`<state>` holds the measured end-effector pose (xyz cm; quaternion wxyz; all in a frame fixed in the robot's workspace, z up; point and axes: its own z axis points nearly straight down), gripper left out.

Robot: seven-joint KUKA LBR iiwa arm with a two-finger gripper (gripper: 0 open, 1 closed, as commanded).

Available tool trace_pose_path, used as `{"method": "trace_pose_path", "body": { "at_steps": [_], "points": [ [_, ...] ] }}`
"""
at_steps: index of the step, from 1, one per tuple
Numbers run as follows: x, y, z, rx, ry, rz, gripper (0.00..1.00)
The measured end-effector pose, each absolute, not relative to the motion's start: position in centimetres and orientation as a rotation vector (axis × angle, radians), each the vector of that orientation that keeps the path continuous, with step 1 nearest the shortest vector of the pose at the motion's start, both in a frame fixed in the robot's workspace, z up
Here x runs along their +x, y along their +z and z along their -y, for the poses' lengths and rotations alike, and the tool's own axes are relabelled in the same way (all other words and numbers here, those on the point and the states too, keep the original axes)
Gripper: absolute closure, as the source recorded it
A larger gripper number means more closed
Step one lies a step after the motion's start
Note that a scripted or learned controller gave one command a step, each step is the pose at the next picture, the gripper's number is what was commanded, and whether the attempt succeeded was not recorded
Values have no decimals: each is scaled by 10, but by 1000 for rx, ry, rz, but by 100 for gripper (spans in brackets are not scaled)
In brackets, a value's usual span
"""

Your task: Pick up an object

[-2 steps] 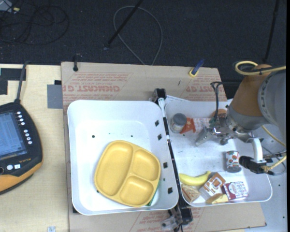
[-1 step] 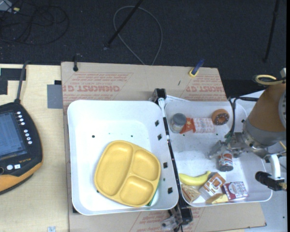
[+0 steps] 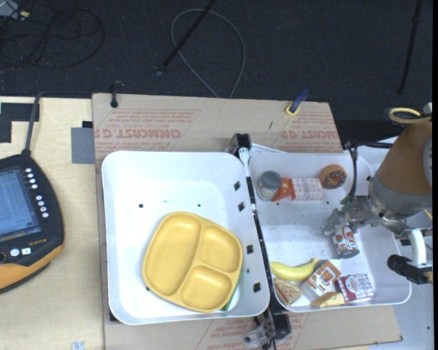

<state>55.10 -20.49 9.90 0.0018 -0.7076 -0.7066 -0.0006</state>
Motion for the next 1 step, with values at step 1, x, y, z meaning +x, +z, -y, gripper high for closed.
{"method": "trace_pose_path", "body": {
  "at_steps": [1],
  "points": [
    [591, 193, 68, -2207, -16, 2240, 100]
  ]
}}
